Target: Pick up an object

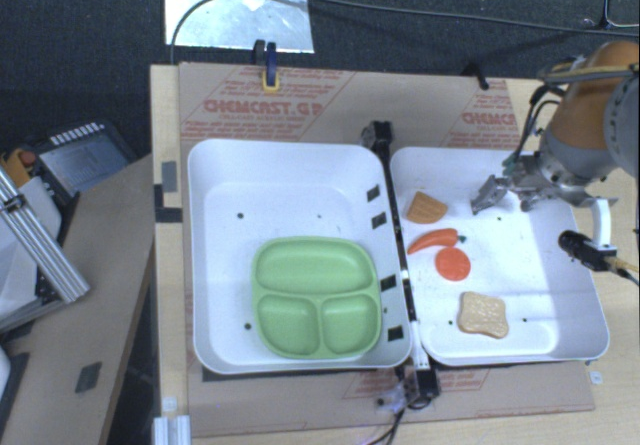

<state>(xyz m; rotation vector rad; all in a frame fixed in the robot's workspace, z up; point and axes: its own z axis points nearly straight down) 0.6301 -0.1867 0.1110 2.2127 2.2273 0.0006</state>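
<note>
Four food pieces lie in the right bin (575,328). Gripper (490,199), fingers spread and holding nothing, hovers at the bin's far side; the orange wedge (427,207) lies nearest, just left of it.

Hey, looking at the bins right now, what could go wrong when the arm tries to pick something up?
The carrot and the tomato slice lie very close together, so the pincer may nudge one while going for the other. The bread slice and tomato slice look flat, so a grasp could slip off them. The cracker sits close to the right bin's left wall, which might block a finger.
</note>
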